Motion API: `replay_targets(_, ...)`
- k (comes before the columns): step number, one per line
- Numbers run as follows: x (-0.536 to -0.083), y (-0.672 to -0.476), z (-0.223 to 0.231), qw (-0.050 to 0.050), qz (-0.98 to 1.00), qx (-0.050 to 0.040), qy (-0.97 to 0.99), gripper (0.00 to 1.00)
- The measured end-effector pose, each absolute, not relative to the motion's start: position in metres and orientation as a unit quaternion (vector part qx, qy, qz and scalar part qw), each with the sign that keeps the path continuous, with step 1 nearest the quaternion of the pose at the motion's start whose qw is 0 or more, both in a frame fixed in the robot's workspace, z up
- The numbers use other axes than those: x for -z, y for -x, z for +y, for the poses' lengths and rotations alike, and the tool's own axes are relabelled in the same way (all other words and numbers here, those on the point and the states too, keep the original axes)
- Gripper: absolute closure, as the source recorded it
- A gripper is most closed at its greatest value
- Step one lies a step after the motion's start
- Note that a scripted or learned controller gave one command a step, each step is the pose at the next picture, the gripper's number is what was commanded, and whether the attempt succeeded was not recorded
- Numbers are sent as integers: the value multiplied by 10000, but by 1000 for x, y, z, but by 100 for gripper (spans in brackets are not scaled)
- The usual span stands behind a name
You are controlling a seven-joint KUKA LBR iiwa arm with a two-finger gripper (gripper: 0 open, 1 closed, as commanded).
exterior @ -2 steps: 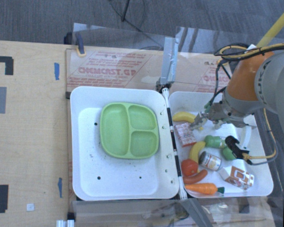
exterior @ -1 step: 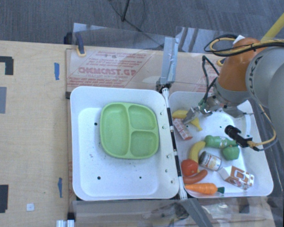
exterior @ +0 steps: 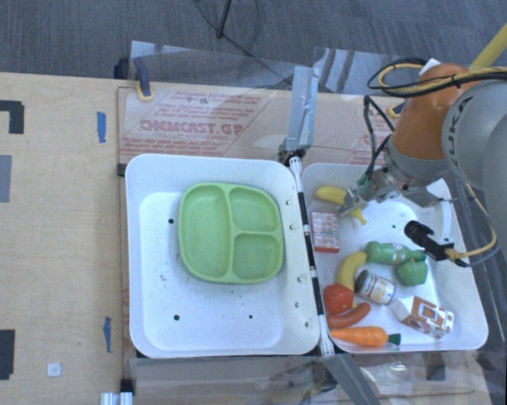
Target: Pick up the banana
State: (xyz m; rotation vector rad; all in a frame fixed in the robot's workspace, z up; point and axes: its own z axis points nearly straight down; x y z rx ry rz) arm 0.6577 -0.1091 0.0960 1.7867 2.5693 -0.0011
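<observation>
A short curved yellow banana (exterior: 349, 269) lies in the middle of the right bin (exterior: 470, 329), between a small red-and-white box (exterior: 324, 230) and a jar (exterior: 374, 287). A second yellow piece (exterior: 330, 193) sits at the bin's far left corner, and its right end is hidden under my gripper (exterior: 353, 203). The gripper is low over that corner, well behind the curved banana and apart from it. The grey arm with its orange band (exterior: 425, 121) comes in from the upper right.
The right bin also holds a green bottle (exterior: 392, 252), a green pepper (exterior: 412, 272), a tomato (exterior: 337, 298), a red sausage (exterior: 350, 315), a carrot (exterior: 365, 335) and a carton (exterior: 425, 315). A green divided plate (exterior: 232, 233) lies in the left bin (exterior: 148, 319).
</observation>
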Motion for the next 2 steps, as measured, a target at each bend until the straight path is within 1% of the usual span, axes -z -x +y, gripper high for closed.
replay_targets(1, -182, -667, -27, -11, 7944, 12, -6074, 100)
replay_targets(2, -276, -667, -69, -6, 8208, 12, -5712, 100)
